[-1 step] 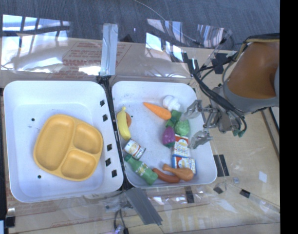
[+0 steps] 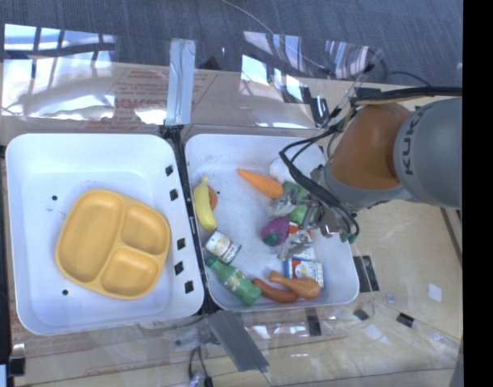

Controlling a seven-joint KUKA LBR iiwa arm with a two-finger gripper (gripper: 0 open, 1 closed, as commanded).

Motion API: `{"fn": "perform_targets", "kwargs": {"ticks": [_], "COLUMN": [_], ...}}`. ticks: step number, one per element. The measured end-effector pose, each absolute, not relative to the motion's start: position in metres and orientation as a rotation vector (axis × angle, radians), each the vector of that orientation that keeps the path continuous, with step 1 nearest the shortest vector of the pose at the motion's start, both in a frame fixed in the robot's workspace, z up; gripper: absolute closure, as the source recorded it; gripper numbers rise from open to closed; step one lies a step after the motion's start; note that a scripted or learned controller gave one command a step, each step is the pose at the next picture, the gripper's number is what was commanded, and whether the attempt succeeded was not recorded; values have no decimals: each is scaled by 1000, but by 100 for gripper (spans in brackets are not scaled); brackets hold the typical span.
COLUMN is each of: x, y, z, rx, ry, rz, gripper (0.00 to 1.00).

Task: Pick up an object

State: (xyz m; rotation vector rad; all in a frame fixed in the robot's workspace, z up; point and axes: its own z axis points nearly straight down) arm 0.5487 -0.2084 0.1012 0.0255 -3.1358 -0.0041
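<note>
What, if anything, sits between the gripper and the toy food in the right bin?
Nothing visible does. The gripper is already down among the crowded items in the right bin, beside the purple piece and the small carton, with black cables draped just above.

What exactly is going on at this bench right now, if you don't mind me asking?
A grey robot arm with an orange band reaches into the right bin, which holds toy food: a carrot, a banana, a purple item, a green bottle and more. Its gripper is down among the items near the purple one, but nothing is clearly held. The left bin holds a yellow divided tray.
</note>
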Motion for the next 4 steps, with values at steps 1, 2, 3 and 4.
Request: {"fn": "perform_targets", "kwargs": {"ticks": [1,2,3,4], "x": [550,544,564,525], "y": [-173,-156,-161,-179], "z": [93,92,93,92], "rx": [-32,-40,55,276], "ry": [-3143,-3140,-3145,-3130], "rz": [-2,-2,1,-1], "gripper": [0,0,0,0]}}
